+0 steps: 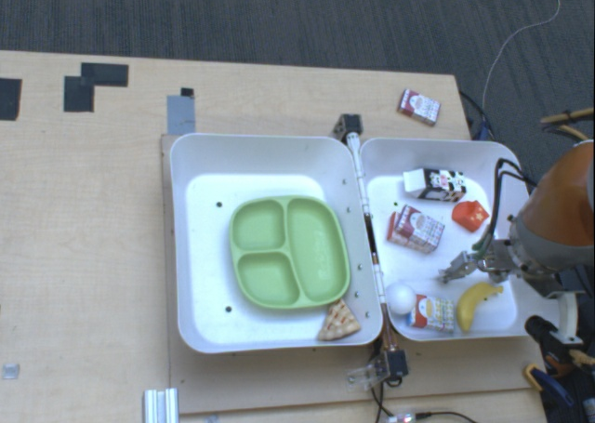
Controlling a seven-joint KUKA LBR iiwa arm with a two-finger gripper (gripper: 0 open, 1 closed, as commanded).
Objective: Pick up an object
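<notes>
Reaching in from the right, your arm has its pincer (457, 270) low over the right bin (502, 156), its metal fingers pointing left between the banana (475, 303) and the red-and-white carton (416, 229); nothing sits between them, and I cannot tell how wide they stand. That spot looks chosen because the graspable things crowd here: banana just below, red piece (470, 216) above, a white ball (401, 298) and small colourful pack (434, 313) at the lower edge, a black-and-white pack (435, 183) further up. Your closest pick is the banana, though the bin wall hems it in. The left bin (181, 235) holds a green divided plate (289, 252) and pizza slice (339, 321); one small box (419, 107) lies out on the table (84, 226).
</notes>
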